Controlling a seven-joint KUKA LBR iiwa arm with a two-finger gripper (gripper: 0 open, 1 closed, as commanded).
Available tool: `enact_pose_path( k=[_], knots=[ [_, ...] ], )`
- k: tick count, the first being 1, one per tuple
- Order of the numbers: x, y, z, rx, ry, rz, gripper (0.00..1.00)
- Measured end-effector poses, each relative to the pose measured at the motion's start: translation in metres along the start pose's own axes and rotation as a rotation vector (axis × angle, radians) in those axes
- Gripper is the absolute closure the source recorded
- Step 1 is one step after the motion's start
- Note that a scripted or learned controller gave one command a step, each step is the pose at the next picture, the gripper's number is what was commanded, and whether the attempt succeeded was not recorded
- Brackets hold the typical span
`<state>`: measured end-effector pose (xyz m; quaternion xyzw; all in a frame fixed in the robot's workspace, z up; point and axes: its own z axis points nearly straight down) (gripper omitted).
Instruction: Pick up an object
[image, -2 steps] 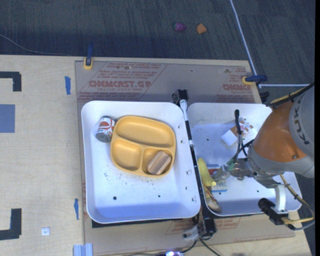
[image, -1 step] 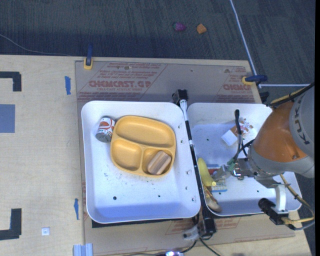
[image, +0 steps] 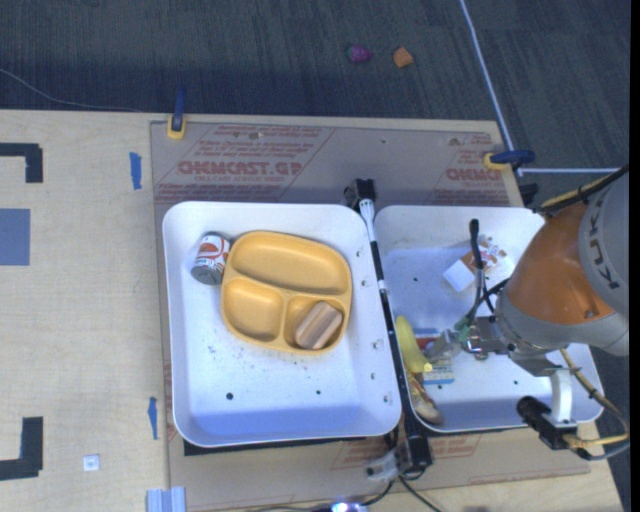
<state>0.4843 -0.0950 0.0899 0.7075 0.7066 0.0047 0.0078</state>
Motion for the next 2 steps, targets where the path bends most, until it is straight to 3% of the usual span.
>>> enact_pose_path(
  k=[2],
  knots=[
    [-0.0003, 0.0, 0.0, 0.0, 0.001, 0.0, 0.0]
  ],
)
